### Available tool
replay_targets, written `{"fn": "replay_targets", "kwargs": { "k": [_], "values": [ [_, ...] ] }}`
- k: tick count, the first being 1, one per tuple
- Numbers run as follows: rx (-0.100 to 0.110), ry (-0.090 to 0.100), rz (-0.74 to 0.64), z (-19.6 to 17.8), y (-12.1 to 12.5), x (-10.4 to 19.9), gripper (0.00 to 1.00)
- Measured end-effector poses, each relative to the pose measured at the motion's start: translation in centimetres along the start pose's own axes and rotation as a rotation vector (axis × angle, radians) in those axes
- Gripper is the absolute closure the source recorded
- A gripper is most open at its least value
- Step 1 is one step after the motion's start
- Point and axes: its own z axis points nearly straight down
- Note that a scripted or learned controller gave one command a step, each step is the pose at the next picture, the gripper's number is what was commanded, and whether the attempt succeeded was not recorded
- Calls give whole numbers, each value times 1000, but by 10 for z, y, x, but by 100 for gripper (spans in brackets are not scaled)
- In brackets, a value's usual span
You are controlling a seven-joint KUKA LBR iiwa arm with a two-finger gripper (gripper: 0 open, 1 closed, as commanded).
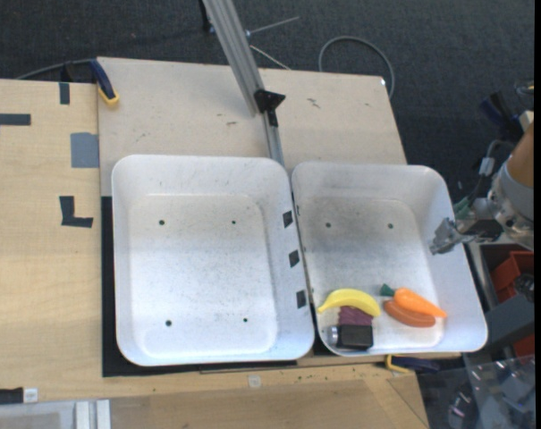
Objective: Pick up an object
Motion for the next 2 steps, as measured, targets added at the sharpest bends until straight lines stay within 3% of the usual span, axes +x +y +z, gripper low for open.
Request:
{"fn": "replay_targets", "kwargs": {
  "k": [2],
  "values": [
    [2, 3, -7, -7, 42, 108, 100]
  ]
}}
